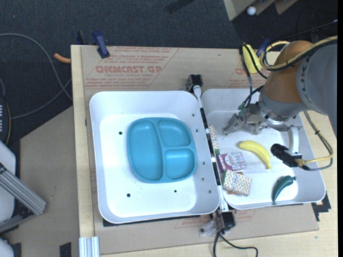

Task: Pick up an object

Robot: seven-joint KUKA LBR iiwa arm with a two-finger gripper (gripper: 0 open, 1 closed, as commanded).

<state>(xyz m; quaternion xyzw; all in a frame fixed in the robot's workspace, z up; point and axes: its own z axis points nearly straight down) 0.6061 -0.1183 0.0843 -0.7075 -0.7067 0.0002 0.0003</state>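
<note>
In the right bin (316,189), my gripper (247,123) hangs spread and empty above the banana (255,151); I should centre over its curve, drop straight, then close across its narrow width.

"CHEMCAST GP" on bench board (128,68)

Even, fairly bright overhead light. The white bins (107,116) look nearly washed out, with soft shadows along their walls. The dark floor (37,15) loses detail. The picture is slightly soft and grainy throughout.
</note>
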